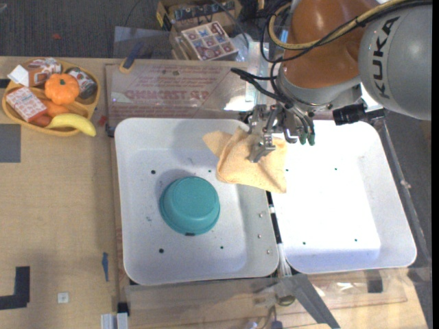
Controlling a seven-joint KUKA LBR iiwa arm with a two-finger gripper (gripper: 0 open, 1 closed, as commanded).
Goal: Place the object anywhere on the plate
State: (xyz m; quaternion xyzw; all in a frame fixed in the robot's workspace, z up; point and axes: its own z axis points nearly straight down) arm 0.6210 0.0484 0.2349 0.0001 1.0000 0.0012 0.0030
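Note:
A yellow cloth [248,163] hangs over the right side of the left bin, its lower corner reaching the seam between the bins. My gripper [260,144] is at the cloth's top, shut on a pinch of the fabric, and the cloth drapes down from it. A teal plate or bowl [190,205], upside down by the look of it, sits in the lower middle of the left bin [137,156], to the lower left of the cloth and apart from it.
The right bin [343,204] lies under the arm's wrist. A yellow bowl of toy fruit and small boxes [51,98] stands on the bench at far left. A clear plastic sheet [171,91] lies behind the left bin.

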